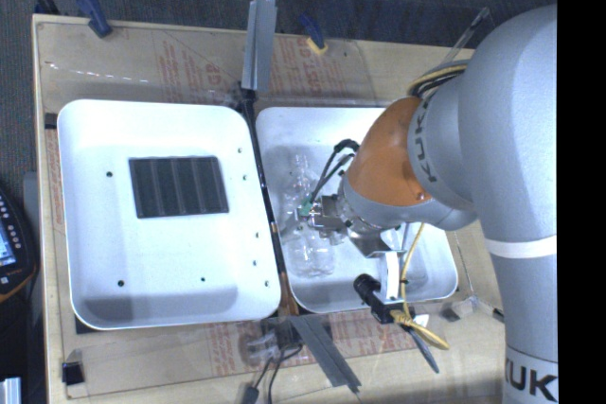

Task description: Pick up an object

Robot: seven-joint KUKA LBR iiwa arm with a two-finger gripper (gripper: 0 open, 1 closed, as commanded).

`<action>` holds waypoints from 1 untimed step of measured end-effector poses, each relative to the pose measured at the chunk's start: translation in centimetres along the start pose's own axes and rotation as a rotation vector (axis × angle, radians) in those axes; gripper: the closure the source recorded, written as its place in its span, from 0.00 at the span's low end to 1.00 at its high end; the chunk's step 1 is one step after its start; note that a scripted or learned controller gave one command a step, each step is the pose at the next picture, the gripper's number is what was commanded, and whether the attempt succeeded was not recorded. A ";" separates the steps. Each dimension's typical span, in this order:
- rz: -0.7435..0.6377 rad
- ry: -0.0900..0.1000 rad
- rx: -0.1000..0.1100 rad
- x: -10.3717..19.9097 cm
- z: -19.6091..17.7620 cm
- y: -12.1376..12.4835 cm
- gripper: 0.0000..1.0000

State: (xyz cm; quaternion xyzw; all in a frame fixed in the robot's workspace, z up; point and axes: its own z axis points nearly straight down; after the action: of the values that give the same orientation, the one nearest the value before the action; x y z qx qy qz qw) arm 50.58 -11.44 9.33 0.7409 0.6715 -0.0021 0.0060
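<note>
Inside the right bin (284, 132), toward its left half, lies a clear plastic object (305, 203), see-through and hard to outline against the white floor; it seems to run from the middle of the bin down toward the near wall, and whether it is one piece or several cannot be told. Just beside it, on its right, the gripper (317, 218) reaches down into the same bin, a small metal head with green and black wiring at its tip. Its jaws are hidden by the wrist and the cabling, so their state cannot be told, nor whether they touch the clear object. Above the gripper sits the orange band (383, 161) of the arm (502, 137), whose grey body comes in from the right and covers much of the bin's right side. A black cable (333, 158) loops from the band to the head. Left of this bin, touching it along a shared edge, the left bin (85, 203) carries a dark ribbed rectangle (178, 185) on its floor. Both bins rest on a pale worktop (142, 61) with blue clamps (93, 11) along its far edge
</note>
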 end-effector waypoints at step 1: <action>-0.007 0.003 -0.005 0.3 -1.2 0.3 1.00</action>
State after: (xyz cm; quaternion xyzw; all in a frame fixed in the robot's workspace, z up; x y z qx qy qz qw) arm 50.85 -11.20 10.51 0.7384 0.6743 0.0007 0.0070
